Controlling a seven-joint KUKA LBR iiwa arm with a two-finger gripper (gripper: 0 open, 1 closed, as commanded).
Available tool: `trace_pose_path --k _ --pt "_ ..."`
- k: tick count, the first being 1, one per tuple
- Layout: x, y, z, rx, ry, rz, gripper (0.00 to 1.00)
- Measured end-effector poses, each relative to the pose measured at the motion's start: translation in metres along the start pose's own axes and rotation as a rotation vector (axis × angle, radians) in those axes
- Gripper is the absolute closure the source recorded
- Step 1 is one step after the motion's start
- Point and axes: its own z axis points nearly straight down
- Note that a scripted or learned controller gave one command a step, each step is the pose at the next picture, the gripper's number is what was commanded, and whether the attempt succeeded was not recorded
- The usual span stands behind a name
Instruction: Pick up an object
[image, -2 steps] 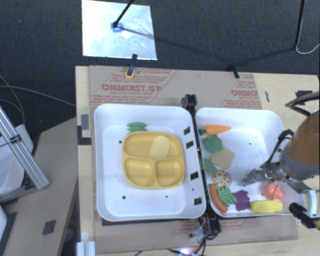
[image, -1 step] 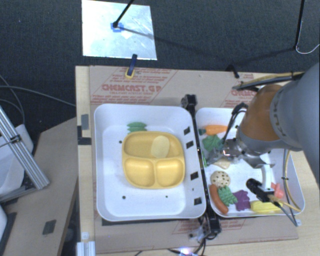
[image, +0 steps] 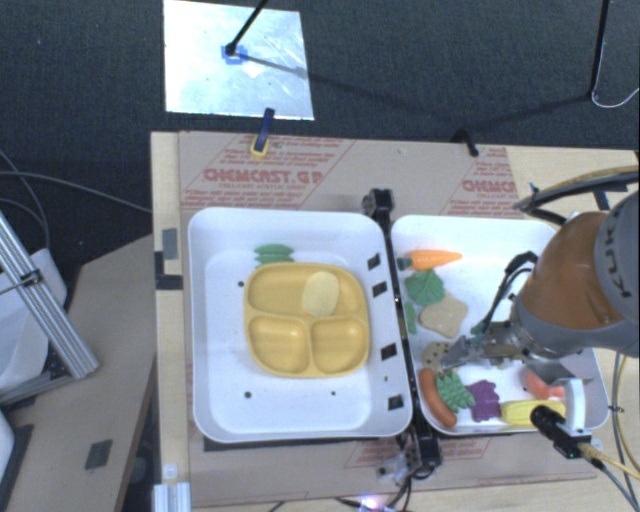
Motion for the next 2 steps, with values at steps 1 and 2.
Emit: trace_pose_path --k 1,2 --pt "0.0756 0.0791 -0.0859 -0.018 0.002 -0.018 0.0" --pt "0.0696 0.0747 -0.0911 -0.006 0.0 -0.012 1.0"
